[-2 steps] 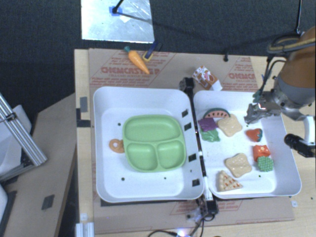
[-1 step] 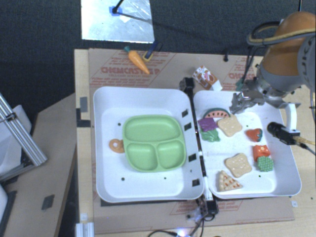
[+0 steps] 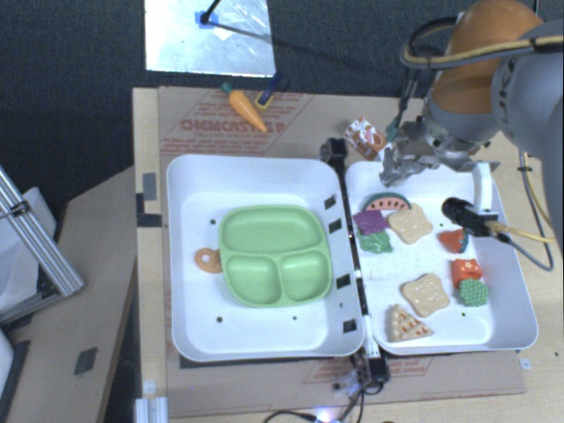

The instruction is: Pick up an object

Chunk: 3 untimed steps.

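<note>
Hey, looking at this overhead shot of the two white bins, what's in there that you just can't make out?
- Camera view: the small red-and-white patterned object behind the right white bin is too small to identify.
- Camera view: part of that bin's back rim is hidden by the gripper above it.
- Camera view: the red lettering on the cardboard sheet is blurred and cut off by the left white bin.

Top and right edges cut off the arm (image 3: 520,86). The gripper (image 3: 397,174) hides part of the right bin (image 3: 515,324) far rim. Red piece (image 3: 455,241) is half covered by robot hardware, kind unclear. Print on the small packet (image 3: 363,137) is too small to read. Silver sheet (image 3: 207,25) is cropped at top, metal rails (image 3: 31,245) at left. Green leafy piece (image 3: 378,244) sits partly under purple piece (image 3: 371,221).
</note>
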Tool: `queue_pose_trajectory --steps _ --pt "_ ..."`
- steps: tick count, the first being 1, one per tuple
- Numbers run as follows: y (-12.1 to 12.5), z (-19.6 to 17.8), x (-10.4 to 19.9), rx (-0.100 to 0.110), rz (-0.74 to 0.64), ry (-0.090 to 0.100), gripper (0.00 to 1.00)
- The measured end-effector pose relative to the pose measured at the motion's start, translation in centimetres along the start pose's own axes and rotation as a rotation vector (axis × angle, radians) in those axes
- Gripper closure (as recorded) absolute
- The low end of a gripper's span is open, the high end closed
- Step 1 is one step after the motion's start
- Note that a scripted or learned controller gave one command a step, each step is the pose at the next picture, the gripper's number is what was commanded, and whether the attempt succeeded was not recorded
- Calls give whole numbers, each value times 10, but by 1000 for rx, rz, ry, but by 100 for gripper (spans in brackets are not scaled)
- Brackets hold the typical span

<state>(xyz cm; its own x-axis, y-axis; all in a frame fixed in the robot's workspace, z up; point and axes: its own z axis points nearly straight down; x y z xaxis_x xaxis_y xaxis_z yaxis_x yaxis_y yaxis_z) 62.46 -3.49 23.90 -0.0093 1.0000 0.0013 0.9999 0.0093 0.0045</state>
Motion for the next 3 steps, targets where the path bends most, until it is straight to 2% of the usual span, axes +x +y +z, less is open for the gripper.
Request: queue_pose_trajectory --steps 1,2,3 --pt "19 -1 43 1 1 0 100" --pt "28 4 95 1 0 0 100" --pt "25 17 97 3 4 -2 100"
